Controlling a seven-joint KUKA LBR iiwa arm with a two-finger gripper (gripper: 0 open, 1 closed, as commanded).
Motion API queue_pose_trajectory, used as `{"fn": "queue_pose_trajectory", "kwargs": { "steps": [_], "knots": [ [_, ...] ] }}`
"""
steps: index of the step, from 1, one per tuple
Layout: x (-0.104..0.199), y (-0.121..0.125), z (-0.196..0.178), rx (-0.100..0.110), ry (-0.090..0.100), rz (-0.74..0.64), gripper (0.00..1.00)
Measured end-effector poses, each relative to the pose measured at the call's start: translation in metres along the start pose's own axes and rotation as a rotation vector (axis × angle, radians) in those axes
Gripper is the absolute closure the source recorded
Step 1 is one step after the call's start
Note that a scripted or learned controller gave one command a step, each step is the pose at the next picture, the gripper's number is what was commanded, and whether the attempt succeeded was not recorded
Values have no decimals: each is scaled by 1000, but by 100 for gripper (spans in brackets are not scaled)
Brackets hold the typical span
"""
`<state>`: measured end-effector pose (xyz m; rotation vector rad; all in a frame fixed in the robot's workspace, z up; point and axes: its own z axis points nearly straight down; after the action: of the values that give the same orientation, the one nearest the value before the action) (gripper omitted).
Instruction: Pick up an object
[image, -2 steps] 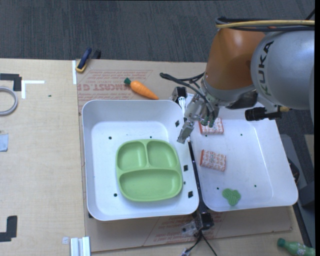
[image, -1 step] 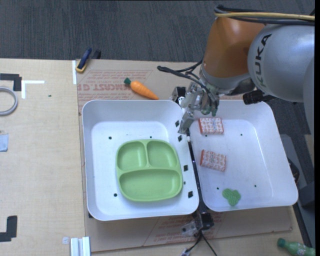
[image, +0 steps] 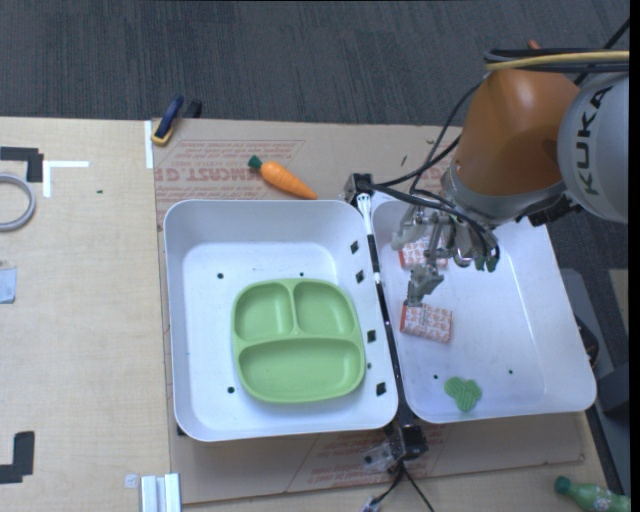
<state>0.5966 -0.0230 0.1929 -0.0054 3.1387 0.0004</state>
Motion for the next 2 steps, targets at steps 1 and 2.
{"fn": "queue_pose_trajectory", "kwargs": {
  "steps": [1,2],
  "knots": [
    [-8,1,0,0,-1,-138,0],
    [-19,18,0,-1,-2,-454,0]
  ]
}}
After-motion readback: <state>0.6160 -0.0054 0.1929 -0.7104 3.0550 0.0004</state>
